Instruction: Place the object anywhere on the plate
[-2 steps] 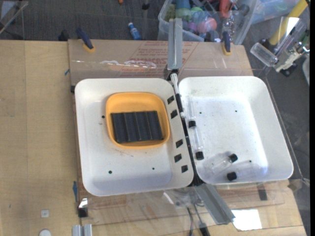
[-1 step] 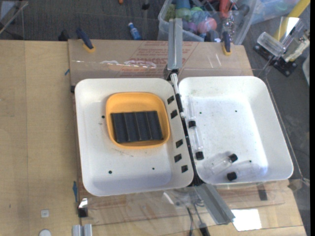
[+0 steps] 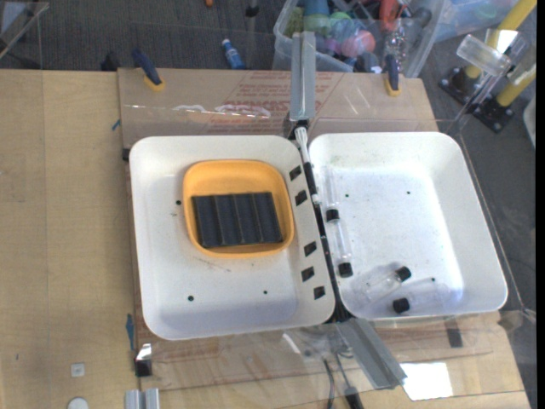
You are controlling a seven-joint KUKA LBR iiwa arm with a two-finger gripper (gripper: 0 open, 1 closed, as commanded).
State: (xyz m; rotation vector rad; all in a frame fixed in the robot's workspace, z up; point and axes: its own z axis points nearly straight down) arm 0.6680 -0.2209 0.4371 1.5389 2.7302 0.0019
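Gripper state, open or closed: can't tell. Dark ribbed block (image 3: 237, 220) lies square on the orange plate (image 3: 238, 170), so placement looks done; clear vials (image 3: 385, 278) sit at the right bin's (image 3: 426, 152) five o'clock.

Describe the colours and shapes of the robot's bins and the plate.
The left bin and the right bin are white with rounded corners, a grey rail between them. The plate is orange, a rounded square, bearing a black ribbed block.

Wooden bench (image 3: 51, 228), dark grey floor (image 3: 128, 11) behind
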